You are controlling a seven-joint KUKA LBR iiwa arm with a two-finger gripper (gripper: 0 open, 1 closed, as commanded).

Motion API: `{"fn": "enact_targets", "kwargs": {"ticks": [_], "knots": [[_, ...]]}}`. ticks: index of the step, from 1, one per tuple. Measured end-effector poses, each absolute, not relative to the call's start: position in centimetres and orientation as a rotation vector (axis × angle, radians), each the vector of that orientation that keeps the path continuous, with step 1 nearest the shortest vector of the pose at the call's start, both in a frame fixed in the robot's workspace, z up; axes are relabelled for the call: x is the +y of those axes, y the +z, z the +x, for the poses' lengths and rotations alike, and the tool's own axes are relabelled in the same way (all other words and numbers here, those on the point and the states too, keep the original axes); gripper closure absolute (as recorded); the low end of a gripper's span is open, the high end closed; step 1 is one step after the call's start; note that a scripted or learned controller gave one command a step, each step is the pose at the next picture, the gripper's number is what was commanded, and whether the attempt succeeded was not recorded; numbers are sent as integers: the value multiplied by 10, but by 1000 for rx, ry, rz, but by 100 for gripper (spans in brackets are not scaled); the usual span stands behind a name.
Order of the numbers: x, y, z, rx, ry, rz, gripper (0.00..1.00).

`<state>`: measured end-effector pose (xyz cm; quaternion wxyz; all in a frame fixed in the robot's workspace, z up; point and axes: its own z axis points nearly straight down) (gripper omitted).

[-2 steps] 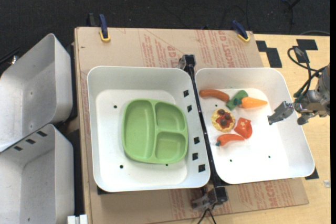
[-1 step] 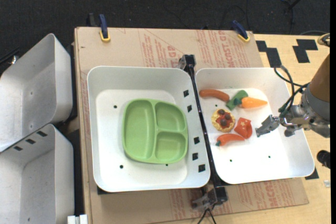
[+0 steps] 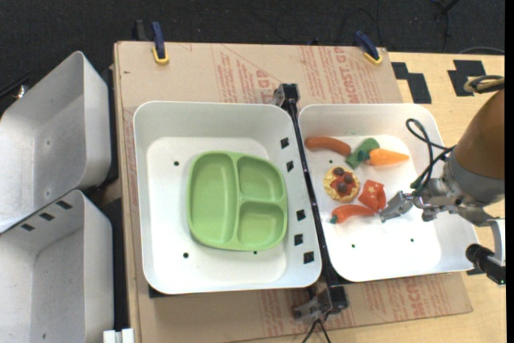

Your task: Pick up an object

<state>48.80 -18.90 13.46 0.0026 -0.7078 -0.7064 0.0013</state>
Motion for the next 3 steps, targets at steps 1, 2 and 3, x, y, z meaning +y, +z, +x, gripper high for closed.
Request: {"fn": "enact_targets", "kwargs": {"ticks": [1,2,3], "knots": [[-188,90,488,-2218,2,-2221,0],[-189,102,488,-2218,0,-2224,100],[-193,154,499,-2228,-3,-2223,100]]}}
